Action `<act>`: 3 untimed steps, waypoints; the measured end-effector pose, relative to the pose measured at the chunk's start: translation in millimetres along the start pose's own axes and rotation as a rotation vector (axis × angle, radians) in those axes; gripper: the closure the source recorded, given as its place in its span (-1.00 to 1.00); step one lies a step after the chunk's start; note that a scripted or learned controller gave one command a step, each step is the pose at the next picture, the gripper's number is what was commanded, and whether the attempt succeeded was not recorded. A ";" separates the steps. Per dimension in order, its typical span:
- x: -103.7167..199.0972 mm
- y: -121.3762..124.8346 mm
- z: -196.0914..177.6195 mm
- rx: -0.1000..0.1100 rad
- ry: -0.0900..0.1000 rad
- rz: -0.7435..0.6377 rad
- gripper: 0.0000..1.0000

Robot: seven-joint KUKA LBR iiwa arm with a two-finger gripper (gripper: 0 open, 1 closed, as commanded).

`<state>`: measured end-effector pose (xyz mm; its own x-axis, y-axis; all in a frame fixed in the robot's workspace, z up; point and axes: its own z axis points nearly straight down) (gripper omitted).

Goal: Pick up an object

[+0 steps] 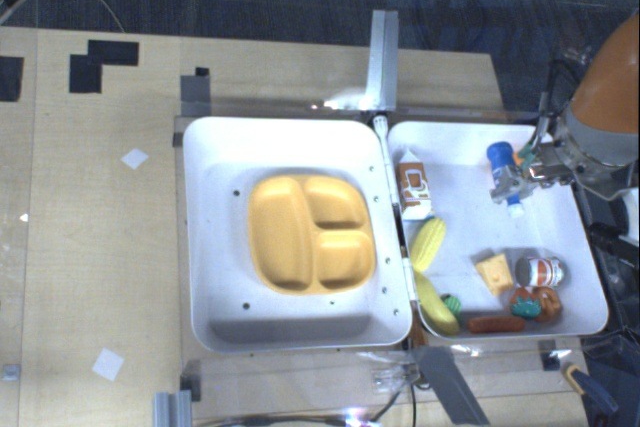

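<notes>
I've got the gripper (512,177) at the right bin's (590,260) far edge over the blue item (500,156); can't tell its opening or grasp. Other toys crowd the near edge.

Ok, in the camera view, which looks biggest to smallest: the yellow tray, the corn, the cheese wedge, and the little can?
1. Yellow tray, far the biggest.
2. Corn.
3. Little can and cheese wedge look about alike, so I won't rank them.

Robot lab — wooden bench (90,245), twin white bins (215,150), loose cables.
</notes>
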<state>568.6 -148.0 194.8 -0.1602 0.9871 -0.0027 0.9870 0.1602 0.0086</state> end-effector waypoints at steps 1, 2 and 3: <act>-0.4 -0.8 1.2 0.002 0.000 0.001 -1.00; -54.8 12.5 87.7 -0.005 -0.003 0.086 -1.00; -42.8 48.0 108.0 0.000 -0.001 -0.162 -1.00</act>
<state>623.8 -182.7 87.3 -0.3172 0.9483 -0.0049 0.9483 0.3172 0.0076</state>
